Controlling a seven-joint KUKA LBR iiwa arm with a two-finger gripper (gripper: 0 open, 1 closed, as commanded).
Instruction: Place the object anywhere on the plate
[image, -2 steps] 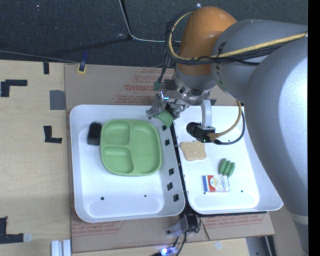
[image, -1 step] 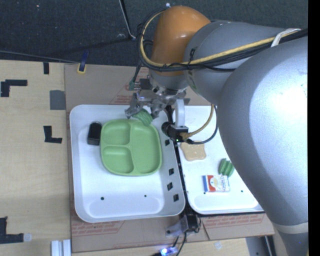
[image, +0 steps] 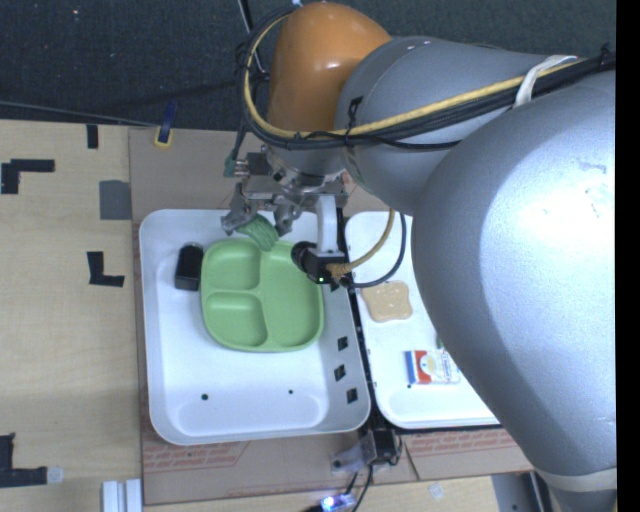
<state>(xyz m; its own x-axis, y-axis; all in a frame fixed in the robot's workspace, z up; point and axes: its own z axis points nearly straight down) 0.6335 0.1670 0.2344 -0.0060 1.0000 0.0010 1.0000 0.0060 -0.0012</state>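
The end effector hangs over the far rim of the smooth green plate, a rounded, three-compartment tray lying in the left white bin. Between its metal fingers sits a ridged green object, pinched just above the plate's edge. A small black block rests beside the plate. The right bin holds a tan, toast-like slab and a flat printed packet.
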